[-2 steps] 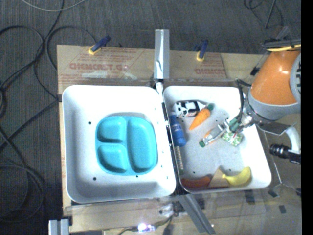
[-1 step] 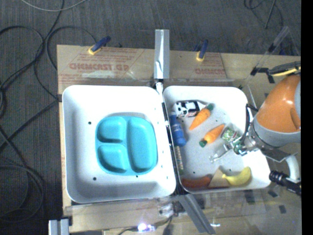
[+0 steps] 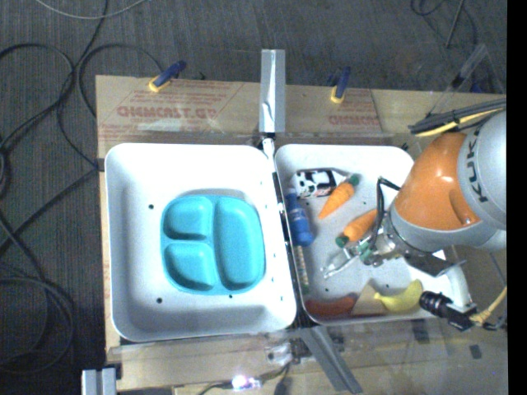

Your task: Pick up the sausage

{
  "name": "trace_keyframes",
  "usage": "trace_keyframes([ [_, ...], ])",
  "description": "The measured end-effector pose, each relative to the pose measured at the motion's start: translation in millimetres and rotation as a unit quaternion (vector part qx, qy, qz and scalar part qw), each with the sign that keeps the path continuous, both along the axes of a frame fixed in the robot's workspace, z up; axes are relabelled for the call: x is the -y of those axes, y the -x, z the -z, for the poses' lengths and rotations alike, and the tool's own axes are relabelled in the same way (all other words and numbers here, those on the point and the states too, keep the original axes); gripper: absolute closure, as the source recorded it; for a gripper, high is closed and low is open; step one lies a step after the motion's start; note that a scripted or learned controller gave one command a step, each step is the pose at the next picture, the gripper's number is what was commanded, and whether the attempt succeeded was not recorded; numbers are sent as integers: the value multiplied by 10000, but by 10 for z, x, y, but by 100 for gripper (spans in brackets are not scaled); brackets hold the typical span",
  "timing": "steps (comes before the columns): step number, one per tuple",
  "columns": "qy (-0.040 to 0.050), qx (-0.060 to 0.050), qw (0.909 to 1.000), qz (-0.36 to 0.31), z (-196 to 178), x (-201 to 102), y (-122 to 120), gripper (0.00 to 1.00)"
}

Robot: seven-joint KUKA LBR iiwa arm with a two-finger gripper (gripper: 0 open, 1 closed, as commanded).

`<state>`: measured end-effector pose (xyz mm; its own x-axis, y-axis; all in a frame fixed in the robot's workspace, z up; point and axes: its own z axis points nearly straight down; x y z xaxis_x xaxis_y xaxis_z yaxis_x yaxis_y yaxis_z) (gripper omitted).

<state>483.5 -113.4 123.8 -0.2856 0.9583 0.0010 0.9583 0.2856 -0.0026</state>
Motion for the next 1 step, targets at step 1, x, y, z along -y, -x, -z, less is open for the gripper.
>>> trace_keyframes([
  [1,7,8,9906,1366,326,-119,3,0],
])
